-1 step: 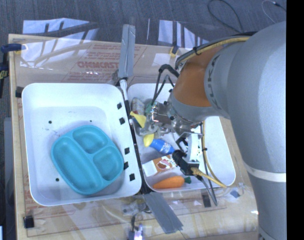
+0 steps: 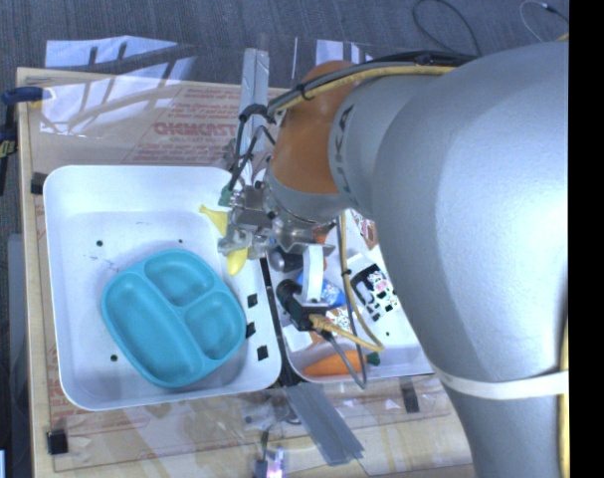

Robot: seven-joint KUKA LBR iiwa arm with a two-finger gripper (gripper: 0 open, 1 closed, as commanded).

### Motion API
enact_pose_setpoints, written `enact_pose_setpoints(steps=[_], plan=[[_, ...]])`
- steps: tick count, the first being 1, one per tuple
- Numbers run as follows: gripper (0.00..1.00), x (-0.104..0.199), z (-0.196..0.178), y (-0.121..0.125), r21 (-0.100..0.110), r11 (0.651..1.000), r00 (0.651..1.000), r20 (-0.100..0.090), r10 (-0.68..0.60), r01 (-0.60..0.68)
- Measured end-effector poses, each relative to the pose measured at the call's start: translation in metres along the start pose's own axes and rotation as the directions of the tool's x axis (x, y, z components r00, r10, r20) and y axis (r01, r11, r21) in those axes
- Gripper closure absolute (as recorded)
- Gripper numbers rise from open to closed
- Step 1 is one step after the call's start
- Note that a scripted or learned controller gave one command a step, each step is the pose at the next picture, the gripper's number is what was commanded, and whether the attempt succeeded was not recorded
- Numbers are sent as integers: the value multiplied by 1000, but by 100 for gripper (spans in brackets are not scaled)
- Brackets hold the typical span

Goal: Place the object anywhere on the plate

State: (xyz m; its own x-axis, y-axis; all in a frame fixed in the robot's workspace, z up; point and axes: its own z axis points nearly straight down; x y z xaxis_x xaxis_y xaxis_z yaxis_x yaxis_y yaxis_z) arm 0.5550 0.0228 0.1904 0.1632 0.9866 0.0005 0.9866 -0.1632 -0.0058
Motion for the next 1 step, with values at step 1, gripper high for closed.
enact_pose_setpoints(steps=[1], plan=[[100, 78, -14, -52, 2, 998, 998, 2, 55, -55]])
